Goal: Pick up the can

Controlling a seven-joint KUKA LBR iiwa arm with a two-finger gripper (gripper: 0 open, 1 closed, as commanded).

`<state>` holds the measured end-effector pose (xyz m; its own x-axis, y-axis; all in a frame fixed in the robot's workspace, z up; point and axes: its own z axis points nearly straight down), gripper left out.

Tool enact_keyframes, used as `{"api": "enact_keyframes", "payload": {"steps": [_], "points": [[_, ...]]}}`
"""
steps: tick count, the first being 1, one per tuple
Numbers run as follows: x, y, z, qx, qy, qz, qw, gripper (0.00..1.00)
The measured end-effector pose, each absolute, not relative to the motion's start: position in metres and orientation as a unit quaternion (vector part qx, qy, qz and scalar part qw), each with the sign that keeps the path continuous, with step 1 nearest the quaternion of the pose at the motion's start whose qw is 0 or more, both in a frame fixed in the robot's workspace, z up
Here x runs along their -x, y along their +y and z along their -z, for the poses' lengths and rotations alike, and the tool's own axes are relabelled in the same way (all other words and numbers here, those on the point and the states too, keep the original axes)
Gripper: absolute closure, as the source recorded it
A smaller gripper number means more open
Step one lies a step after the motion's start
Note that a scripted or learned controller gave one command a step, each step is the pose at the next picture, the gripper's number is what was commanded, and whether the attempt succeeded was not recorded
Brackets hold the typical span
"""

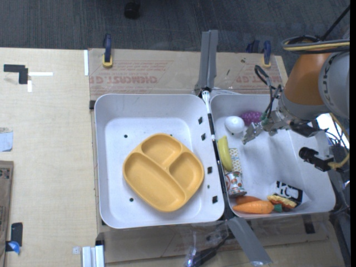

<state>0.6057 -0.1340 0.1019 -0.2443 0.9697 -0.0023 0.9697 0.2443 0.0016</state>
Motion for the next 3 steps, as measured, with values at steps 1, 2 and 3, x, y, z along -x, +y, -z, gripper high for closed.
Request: {"api": "enact_keyframes", "payload": {"steps": [1,2,3], "points": [[-0.659,-0.163,-0.093,-0.517,0.856,0.0003,0.002,0.00],[-0.607,-0.106,-0.096,-0.536,0.844,0.0015,0.006,0.00],[-0.599,-0.136,-0.148,-0.543,0.840,0.0003,0.001,0.00]]}}
